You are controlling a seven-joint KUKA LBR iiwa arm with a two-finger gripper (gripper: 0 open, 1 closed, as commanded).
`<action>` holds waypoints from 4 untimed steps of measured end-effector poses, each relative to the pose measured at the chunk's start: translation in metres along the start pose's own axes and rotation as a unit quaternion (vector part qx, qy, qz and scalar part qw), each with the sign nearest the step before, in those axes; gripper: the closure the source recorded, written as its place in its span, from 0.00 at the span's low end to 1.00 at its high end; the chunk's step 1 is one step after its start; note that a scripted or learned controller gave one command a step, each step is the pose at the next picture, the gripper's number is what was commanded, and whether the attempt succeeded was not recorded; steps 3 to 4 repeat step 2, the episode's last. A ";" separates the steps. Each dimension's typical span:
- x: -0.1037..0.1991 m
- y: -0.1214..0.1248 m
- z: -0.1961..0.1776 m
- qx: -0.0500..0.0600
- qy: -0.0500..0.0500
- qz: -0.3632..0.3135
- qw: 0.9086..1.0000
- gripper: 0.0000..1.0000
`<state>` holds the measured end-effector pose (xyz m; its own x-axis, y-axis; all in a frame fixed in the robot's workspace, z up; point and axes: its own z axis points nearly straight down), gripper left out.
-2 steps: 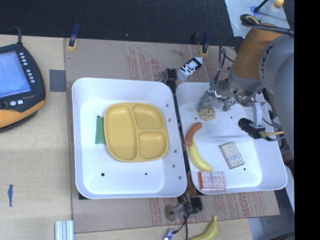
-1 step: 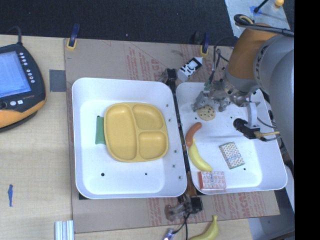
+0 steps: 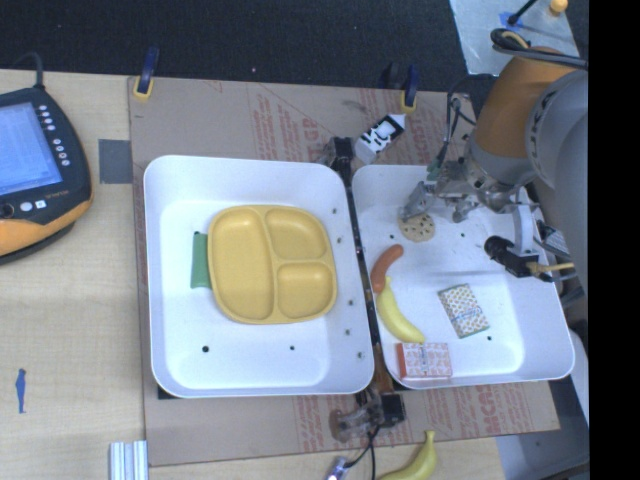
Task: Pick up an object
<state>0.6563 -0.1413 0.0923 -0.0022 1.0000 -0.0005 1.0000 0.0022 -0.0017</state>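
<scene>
We see 2 white bins side by side. The left bin [image 3: 180, 268] holds a yellow divided plate [image 3: 270, 263] lying over a green item [image 3: 200, 260]. The right bin [image 3: 545, 343] holds a round cookie [image 3: 417, 229], a hot dog [image 3: 384, 266], a banana [image 3: 397, 316], a patterned packet [image 3: 463, 310] and a pink box [image 3: 425, 360]. The gripper [image 3: 428, 203] hangs just above the cookie at the bin's far edge; we cannot tell its state. A second banana [image 3: 417, 461] lies on the bench, and a teach pendant [image 3: 35, 168] sits at far left.
</scene>
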 end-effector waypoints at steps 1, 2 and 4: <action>0.000 0.000 -0.011 0.000 0.000 -0.001 1.000 1.00; 0.000 0.000 -0.011 0.000 0.000 -0.001 1.000 0.00; 0.000 0.000 -0.011 0.000 0.000 -0.001 1.000 0.00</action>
